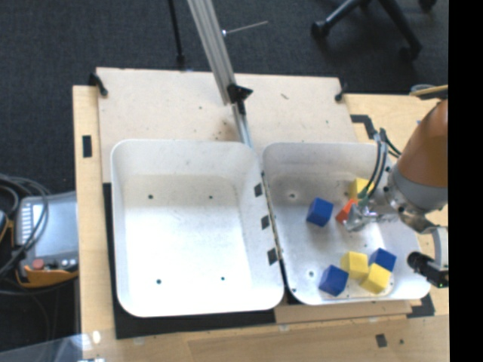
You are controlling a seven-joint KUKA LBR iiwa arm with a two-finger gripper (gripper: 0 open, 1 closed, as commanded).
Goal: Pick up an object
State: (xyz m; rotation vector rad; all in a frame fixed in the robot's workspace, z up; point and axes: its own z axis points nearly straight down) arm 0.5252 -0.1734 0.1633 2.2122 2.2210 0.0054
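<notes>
My gripper is low in the right bin, towards its right side, with the grey and orange arm above it. A small orange-red object lies right against the gripper's left side; whether it is gripped I cannot tell. A blue cube sits just left of that. A yellow block shows partly behind the gripper. Near the bin's front lie a blue cube, a yellow cube, another yellow cube and a blue cube.
The left bin stands beside the right one, sharing a raised middle wall. A slanted metal rail rises from the back of the bench. An office chair base is on the floor beyond.
</notes>
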